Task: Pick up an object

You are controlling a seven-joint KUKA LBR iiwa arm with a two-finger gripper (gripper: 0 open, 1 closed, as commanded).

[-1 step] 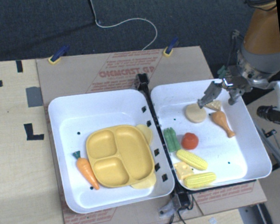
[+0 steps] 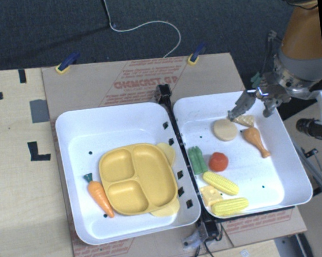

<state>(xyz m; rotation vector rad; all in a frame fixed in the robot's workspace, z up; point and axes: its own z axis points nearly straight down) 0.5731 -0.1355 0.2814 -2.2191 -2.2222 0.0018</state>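
The arm (image 2: 301, 38) reached in from the upper right of the frame, its orange band near the top right corner. Its gripper (image 2: 254, 103) hung over the upper right part of the right bin (image 2: 285, 194), with one dark finger slanting down to the left toward about the bin's upper middle and the other pointing down nearer the right wall. The fingers stood spread wide with nothing between them.

Just below the gripper lay a small pale wedge-shaped piece (image 2: 244, 122), touching or nearly touching a round beige disc (image 2: 225, 130) on its left. A tan drumstick (image 2: 256, 140) lay just beside them, slanting down toward the right wall. Lower in the bin, toward its left side, sat a red tomato (image 2: 218, 161), with a green vegetable (image 2: 197, 160) upright just beside it along the dividing wall. Below those lay two yellow corn cobs: one (image 2: 221, 183) tilted near the centre, the other (image 2: 229, 206) along the bottom edge, with a pale yellow piece (image 2: 209, 195) between them.

In the left bin (image 2: 74, 130), a yellow divided plate (image 2: 138, 177) filled the middle, and an orange carrot (image 2: 99, 197) lay just beside its left edge. Both bins rested on a cardboard sheet (image 2: 143, 80).
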